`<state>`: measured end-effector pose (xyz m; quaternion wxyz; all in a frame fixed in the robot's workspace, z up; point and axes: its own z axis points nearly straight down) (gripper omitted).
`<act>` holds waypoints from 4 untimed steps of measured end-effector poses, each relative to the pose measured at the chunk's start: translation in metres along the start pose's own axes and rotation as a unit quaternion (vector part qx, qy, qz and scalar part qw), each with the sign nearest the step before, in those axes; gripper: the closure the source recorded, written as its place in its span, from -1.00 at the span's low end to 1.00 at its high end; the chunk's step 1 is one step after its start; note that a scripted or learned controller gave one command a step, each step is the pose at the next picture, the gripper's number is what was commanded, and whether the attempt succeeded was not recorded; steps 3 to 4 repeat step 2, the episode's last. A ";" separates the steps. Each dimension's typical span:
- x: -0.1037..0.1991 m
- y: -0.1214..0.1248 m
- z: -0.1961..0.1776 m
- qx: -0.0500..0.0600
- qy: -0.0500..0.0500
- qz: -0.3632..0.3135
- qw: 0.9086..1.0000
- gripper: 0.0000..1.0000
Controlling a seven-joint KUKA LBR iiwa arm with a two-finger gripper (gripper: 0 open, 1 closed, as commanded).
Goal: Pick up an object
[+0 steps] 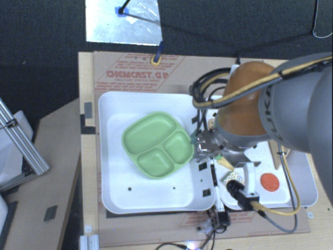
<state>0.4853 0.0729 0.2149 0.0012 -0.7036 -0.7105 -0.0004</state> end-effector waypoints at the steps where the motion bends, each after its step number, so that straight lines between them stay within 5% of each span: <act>1: -0.015 0.010 -0.009 -0.001 -0.001 0.005 1.000 1.00; 4: 0.005 0.002 -0.011 -0.001 0.000 0.001 1.000 1.00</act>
